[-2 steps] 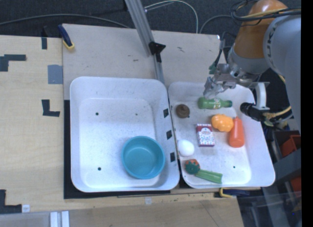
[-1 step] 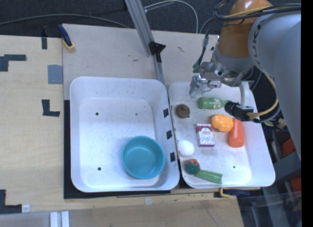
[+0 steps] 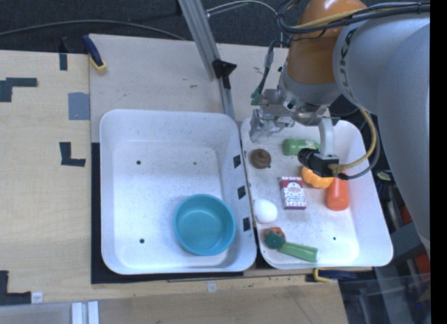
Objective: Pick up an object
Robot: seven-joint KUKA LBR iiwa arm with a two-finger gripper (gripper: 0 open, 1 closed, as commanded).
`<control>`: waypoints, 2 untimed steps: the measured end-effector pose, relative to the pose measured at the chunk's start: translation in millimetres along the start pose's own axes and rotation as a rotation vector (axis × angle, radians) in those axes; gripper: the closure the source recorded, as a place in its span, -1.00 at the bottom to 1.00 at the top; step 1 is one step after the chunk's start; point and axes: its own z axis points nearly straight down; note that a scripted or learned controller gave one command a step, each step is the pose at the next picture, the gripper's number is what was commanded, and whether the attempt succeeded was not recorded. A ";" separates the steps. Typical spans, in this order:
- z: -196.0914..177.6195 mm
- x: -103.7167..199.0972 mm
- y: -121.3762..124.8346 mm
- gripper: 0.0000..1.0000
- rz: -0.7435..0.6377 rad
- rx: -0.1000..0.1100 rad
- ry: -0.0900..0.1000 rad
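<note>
Brown round object lies at right bin's upper-left, just below gripper. Finger state unclear, too blurred. Green block partly hidden by arm; red box, white egg nearby.

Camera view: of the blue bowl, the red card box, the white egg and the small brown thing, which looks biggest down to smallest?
1. Blue bowl
2. Red card box
3. White egg and small brown thing: too alike to rank.
</note>
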 end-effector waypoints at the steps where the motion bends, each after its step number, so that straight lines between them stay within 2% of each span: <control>1: 6.0 43.4 -15.0 1.00 0.002 0.002 -0.002; 2: 7.6 91.5 -42.3 1.00 0.001 0.003 -0.002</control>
